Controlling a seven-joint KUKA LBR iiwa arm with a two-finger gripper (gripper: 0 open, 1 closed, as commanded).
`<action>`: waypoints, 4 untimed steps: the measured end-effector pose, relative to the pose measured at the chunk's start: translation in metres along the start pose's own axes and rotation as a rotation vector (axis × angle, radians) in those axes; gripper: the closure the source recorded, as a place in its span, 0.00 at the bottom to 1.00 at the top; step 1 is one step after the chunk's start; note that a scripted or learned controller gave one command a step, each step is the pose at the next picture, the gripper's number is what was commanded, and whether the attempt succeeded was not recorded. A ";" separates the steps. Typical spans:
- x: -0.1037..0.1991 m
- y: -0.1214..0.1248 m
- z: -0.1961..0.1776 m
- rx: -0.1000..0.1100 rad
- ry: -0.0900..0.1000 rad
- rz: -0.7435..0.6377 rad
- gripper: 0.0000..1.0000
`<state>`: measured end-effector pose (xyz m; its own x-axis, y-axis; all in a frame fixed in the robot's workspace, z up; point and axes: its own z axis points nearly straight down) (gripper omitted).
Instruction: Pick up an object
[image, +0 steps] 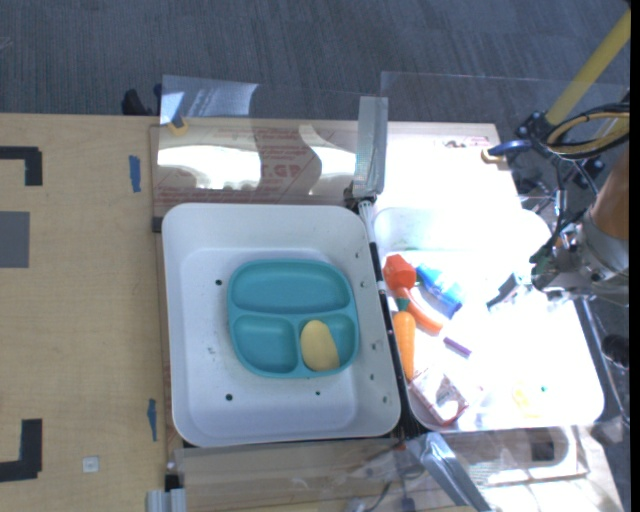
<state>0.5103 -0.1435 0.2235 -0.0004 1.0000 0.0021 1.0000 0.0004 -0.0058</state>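
The right bin (480, 225) holds several small things along its left side: an orange-red block (398, 272), a blue and white piece (438, 287), an orange carrot (404, 340), a small purple piece (457, 347) and a clear wrapper (440, 398). Glare washes out most of this bin. My gripper (510, 289) hangs over the bin's right half, to the right of the blue piece and apart from it. Nothing shows between its dark fingers. In the left bin (190, 300) a teal divided tray (290, 315) carries a yellow lemon-like object (319, 346) in its lower right compartment.
A clear upright panel (255, 155) stands behind the left bin, and a grey post (370, 160) rises between the bins at the back. Cables and a yellow bar (590, 70) sit at the upper right. The wooden bench (70, 300) extends to the left.
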 end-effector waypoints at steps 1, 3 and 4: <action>0.050 -0.019 0.118 0.005 0.001 -0.092 0.00; 0.046 0.034 0.125 -0.019 -0.002 -0.085 1.00; 0.046 0.034 0.125 -0.019 -0.003 -0.084 0.00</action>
<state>0.5434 -0.0974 0.0983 -0.0846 0.9964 -0.0012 0.9963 0.0846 0.0133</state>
